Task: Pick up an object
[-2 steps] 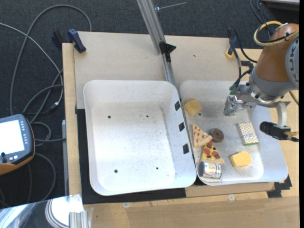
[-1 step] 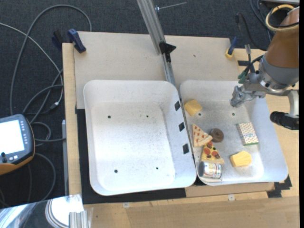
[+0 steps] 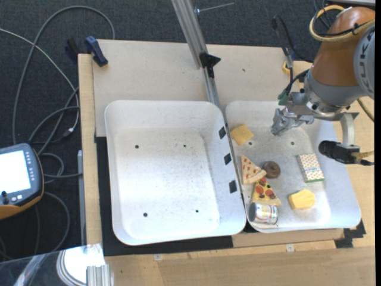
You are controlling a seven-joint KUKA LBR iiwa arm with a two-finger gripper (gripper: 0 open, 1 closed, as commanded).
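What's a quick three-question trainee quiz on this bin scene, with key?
1. True or false: the pincer is above the right bin.
2. Which item lies nearest the divider between the bins? A) yellow block B) pizza slice C) patterned packet
3. What sits just right of that pizza slice?

Key: 1 true; 2 B; 3 the brown donut.

Bright, even overhead light w/ soft shadows, slightly grainy overall.
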